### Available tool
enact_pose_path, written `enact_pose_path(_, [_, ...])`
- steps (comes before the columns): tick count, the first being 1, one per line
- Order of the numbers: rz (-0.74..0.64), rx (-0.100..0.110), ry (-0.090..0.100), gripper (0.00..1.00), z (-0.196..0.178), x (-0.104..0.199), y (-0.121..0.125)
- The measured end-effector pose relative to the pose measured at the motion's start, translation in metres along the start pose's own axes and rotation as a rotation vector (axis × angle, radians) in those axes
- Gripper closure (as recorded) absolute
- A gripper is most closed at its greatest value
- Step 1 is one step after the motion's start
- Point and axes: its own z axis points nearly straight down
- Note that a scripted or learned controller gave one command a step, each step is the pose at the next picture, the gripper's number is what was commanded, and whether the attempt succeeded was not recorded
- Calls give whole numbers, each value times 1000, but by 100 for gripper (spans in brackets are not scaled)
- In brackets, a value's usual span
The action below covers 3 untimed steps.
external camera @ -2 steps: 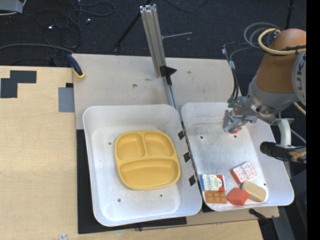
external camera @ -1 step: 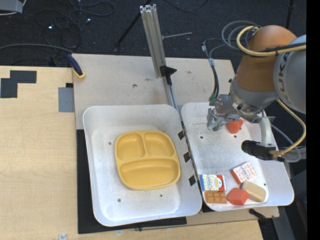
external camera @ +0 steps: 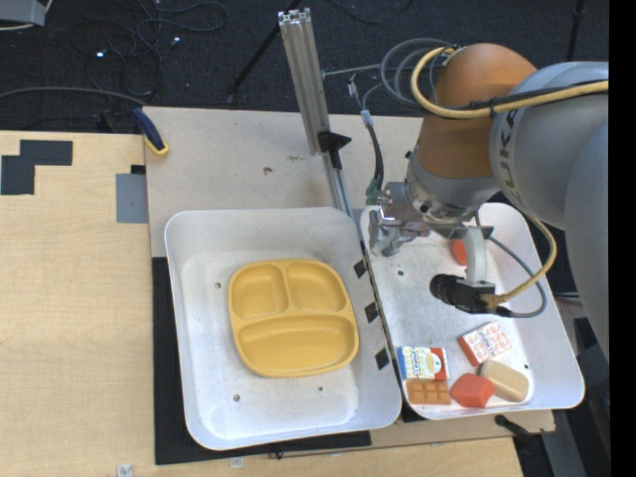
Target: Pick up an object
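Observation:
My gripper (external camera: pixel 390 235) hangs low over the upper left part of the right bin (external camera: pixel 556 391), close to the wall shared with the left bin. Nothing shows in its grasp. Just right of it, partly hidden by the wrist, lies a small orange-red thing (external camera: pixel 458 250). At the bin's near end several items cluster: a small carton (external camera: pixel 422 362), a brown waffle piece (external camera: pixel 430 393), a red block (external camera: pixel 472 391), a tan bread-like piece (external camera: pixel 506 380) and a red-and-white packet (external camera: pixel 487 343).
The left bin (external camera: pixel 199 386) holds a yellow divided plate (external camera: pixel 292 316). An aluminium post (external camera: pixel 306 78) rises behind the bins, near the gripper. The grey arm (external camera: pixel 556 157) covers the right bin's far right side.

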Motion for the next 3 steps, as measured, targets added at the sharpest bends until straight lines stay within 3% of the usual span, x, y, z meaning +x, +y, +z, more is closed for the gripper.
enact_pose_path(2, [0, -2, 0, 100, -3, 93, 29])
enact_pose_path(3, [2, 0, -3, 0, -2, 91, 28])
